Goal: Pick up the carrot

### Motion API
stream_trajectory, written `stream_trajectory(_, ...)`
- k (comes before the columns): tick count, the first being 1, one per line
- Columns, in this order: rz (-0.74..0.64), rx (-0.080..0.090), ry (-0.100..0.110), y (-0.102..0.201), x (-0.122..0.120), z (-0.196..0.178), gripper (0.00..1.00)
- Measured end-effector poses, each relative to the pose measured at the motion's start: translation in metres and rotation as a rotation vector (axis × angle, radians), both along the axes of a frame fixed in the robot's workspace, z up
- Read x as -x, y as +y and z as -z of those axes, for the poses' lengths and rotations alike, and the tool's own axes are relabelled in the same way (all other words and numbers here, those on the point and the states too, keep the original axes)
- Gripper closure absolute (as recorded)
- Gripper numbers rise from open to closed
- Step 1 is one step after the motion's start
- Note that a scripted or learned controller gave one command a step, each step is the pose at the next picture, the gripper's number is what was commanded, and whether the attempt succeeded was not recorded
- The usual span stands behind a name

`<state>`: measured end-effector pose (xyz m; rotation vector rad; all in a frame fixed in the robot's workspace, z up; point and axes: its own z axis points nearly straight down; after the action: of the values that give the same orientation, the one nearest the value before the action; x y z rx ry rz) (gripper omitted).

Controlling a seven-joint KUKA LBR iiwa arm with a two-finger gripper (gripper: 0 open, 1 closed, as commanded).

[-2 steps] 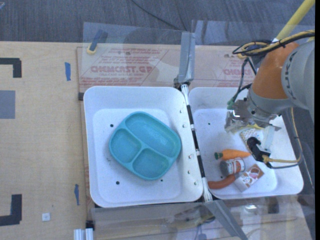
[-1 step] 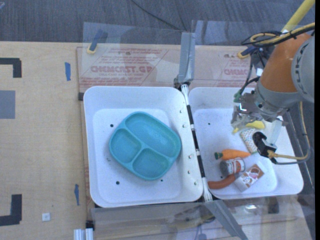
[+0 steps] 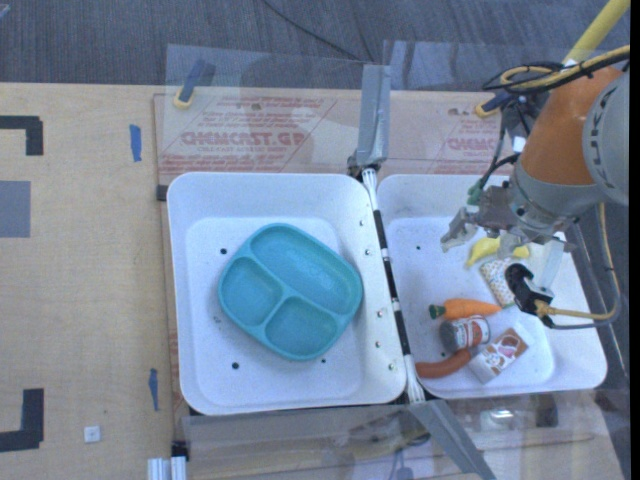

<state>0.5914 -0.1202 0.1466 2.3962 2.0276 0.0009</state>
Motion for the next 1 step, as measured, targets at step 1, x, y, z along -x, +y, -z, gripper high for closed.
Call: stream_trajectory(1, -0.267, -0.002, -0.006, -0.0006, 0.0866, 0.0580, 0.00)
